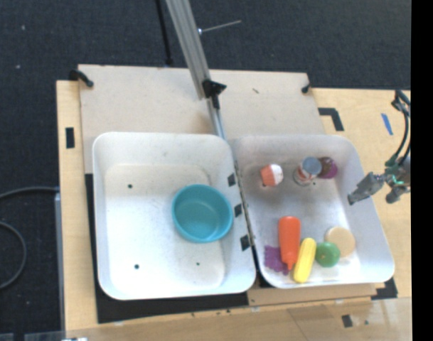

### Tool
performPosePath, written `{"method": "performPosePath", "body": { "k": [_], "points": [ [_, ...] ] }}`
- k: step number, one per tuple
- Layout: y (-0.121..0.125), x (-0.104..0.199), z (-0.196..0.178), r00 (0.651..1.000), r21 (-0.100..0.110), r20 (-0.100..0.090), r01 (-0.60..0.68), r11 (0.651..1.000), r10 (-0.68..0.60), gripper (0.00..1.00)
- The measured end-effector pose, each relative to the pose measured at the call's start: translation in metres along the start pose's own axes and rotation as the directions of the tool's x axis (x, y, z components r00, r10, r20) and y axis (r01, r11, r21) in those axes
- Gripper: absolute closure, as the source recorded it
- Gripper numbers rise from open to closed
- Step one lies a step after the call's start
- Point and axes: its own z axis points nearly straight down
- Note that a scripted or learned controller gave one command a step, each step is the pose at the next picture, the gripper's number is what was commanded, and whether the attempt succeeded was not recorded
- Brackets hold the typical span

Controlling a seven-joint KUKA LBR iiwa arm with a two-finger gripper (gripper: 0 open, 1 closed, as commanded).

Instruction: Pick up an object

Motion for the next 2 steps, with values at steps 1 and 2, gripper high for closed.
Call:
{"method": "performPosePath", "body": {
  "k": [1,2],
  "points": [
    [-0.001,-0.004,0.063,1.000,0.008,0.001,-0.004,1.000,0.004,0.00],
    [-0.002,0.001,0.107,1.000,0.006,0.001,-0.005,1.000,0.005,0.00]
  ]
}}
